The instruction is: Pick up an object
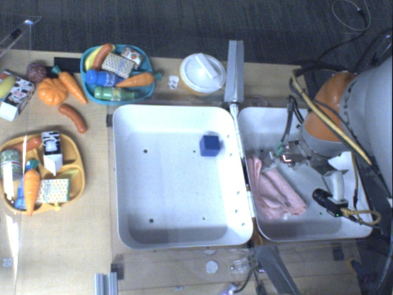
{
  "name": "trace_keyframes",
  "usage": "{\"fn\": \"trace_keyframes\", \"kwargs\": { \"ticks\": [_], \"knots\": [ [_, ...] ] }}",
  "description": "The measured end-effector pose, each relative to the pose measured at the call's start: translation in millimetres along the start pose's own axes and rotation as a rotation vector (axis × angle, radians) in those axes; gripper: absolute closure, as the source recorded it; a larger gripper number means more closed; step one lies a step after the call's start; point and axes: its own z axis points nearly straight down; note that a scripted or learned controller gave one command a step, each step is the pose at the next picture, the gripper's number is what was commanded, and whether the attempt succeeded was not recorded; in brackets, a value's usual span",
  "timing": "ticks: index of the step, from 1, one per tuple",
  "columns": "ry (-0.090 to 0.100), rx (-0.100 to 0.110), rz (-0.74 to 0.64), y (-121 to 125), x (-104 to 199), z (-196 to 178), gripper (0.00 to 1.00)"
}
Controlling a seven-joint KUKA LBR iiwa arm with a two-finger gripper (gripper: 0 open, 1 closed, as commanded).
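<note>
One arm [344, 103] bends low over the right bin [307, 226]; gripper [277, 157] near pink cloth [276, 192], grip state unclear.

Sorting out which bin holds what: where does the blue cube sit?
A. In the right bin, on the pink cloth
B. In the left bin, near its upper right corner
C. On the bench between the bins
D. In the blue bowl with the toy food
B: the blue cube rests on the left bin floor near its upper right corner, apart from the pink cloth in the right bin.
</note>
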Motion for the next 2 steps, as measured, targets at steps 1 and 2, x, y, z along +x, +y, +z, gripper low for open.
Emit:
{"fn": "trace_keyframes", "kwargs": {
  "ticks": [1,2],
  "knots": [
    [0.000,0.001,-0.063,-80,-12,-2,0.00],
    [-0.002,-0.003,-0.094,-66,12,-2,0.00]
  ]
}}
